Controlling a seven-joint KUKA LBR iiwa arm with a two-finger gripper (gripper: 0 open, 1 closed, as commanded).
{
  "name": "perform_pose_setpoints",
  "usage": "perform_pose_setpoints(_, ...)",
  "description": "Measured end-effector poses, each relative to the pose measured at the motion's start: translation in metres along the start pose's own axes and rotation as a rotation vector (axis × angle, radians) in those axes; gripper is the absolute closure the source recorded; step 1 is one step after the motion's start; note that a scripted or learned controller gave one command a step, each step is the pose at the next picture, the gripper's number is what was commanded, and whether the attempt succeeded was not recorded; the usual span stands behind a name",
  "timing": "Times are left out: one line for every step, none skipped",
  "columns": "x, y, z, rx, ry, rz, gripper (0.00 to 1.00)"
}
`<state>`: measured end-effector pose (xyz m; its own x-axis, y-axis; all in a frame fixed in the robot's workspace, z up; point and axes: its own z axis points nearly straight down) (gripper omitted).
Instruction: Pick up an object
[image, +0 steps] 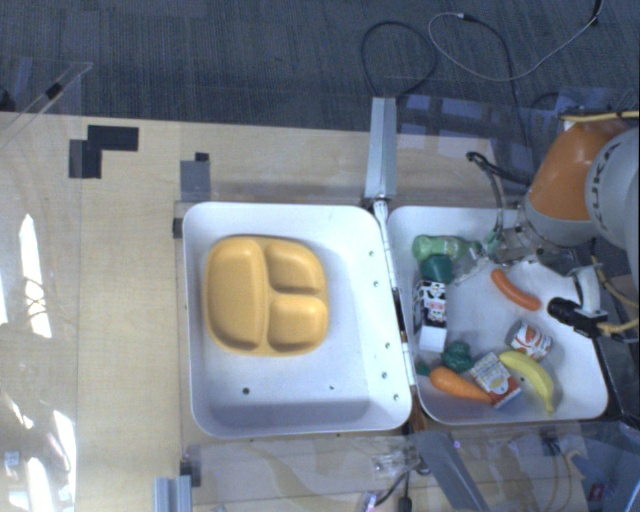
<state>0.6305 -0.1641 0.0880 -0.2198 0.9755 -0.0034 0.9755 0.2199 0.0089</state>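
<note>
The right bin (596, 402) holds several items. A clear green bottle (437, 246) lies at its far left, with a dark green cup (436, 268) and a black-and-white carton (432, 300) below it. An orange-red sausage (515, 289) lies mid-bin. Near the front are a red-and-white can (530, 342), a banana (532, 378), a small juice box (491, 374), a carrot (460, 385) and a dark green lump (457, 355). My gripper (506, 246) hangs over the bin's far right part, just right of the bottle and above the sausage. Nothing shows held in it.
The left bin (215, 410) bears a yellow divided plate (266, 295). A metal post (381, 150) stands behind the wall between the bins. The arm's orange band (562, 185) looms over the right bin's far right corner. Cables trail on the floor behind.
</note>
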Motion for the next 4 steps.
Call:
perform_pose_setpoints(0.000, 0.003, -0.014, -0.008, -0.002, -0.002, 1.00)
perform_pose_setpoints(0.000, 0.003, -0.014, -0.008, -0.002, -0.002, 0.00)
perform_pose_setpoints(-0.025, -0.042, -0.001, 0.000, -0.001, -0.059, 0.00)
perform_pose_setpoints(-0.019, -0.108, -0.036, 0.003, 0.001, -0.021, 0.00)
